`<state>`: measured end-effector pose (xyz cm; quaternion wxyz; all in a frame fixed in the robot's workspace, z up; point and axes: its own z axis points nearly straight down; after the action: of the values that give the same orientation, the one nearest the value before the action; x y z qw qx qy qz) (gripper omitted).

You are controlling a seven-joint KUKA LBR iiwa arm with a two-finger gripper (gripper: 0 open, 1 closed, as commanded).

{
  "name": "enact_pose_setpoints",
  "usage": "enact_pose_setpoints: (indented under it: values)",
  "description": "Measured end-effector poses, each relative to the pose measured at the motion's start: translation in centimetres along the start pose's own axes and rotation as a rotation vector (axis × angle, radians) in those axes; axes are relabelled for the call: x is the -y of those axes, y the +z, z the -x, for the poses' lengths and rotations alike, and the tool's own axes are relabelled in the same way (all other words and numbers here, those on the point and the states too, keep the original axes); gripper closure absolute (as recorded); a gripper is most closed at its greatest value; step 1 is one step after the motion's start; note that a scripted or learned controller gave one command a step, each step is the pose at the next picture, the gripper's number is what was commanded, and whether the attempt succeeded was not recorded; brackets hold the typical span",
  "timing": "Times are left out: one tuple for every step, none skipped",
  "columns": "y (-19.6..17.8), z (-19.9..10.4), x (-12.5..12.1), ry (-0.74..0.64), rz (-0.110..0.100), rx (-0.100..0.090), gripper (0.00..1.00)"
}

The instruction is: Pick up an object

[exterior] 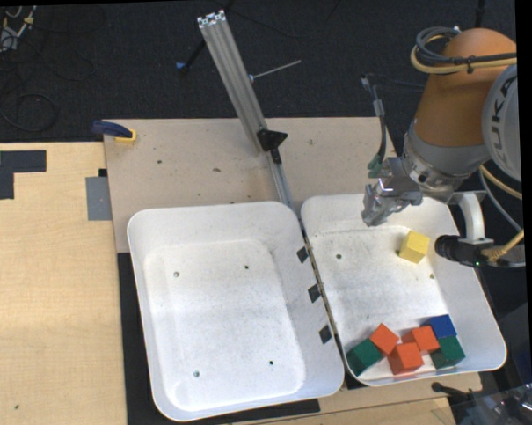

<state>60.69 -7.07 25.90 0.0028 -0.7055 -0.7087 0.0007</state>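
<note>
Yellow cube (pixel 414 246) sits alone, right-centre of frame, in right bin (pixel 375 282). Claw (pixel 378 213) hovers upper-left of it, nothing visibly held; opening cannot be told. Cube lies down-right.

Your claw (pixel 382 202) hangs over the far edge of the right bin (pixel 370 273). Toward the near side, the bin floor lies bare down its middle. The yellow block (pixel 414 246) sits just beside the claw, toward the arm. Well beyond it, the clustered blocks (pixel 408 346) crowd the near corner. Away from the arm, the slanted metal rail (pixel 243 94) rises.
</note>
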Motion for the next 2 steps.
enact_pose_setpoints:
  values:
    - [-0.2, -5.0, 0.8, 0.0, 0.0, 0.0, 1.0]
    - [0.6, -9.7, 2.2, 0.001, -0.001, 0.001, 1.0]
